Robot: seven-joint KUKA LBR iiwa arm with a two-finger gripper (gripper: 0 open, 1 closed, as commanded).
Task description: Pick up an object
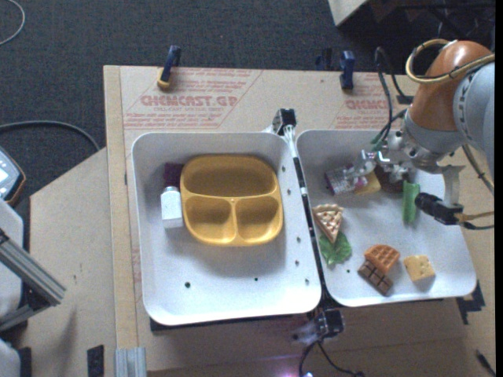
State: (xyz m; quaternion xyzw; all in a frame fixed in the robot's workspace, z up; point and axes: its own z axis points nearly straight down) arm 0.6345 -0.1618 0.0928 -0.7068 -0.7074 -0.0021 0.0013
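Nearest, at the right bin's (pixel 464 277) front edge, lie a chocolate piece (pixel 376 277), a waffle (pixel 382 255) and a cheese cube (pixel 419 269). Just behind sit a green leaf (pixel 335 249) and a pizza slice (pixel 328 221). In the left bin (pixel 149 210) a yellow divided tray (pixel 231 199) rests beside a small white bottle (pixel 172 206). Farther back, the gripper (pixel 376 163) is low by a crumpled packet (pixel 346 181), a green stick (pixel 409 200) near; its opening is hard to judge, so I cannot tell.

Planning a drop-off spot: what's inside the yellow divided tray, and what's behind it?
The yellow divided tray holds nothing in its three compartments. At its left edge stand a white bottle and a dark purple item, partly hidden.
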